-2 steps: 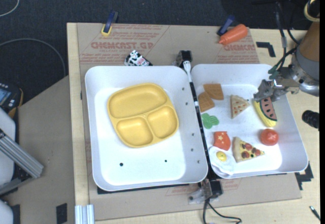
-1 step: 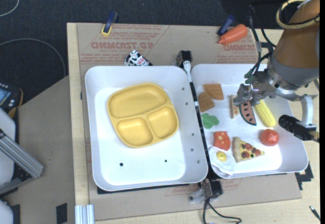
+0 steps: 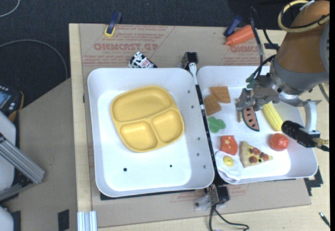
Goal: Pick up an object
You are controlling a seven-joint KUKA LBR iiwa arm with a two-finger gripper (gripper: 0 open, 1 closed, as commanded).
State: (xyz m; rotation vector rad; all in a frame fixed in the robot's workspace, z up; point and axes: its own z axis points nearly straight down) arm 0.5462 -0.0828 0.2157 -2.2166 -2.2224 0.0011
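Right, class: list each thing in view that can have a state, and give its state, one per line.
yellow divided plate: upright in the left bin, compartments bare
watermelon slice: lying flat in the right bin
corn cob: lying flat
pizza slice: lying flat
gripper: low over the watermelon slice

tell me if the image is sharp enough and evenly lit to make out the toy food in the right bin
Camera view: light is even and soft, with mild glare on the white bin rim; the pizza slice, tomato and corn read clearly. The gripper over the watermelon slice is dark and slightly soft, so its fingertips are hard to resolve.
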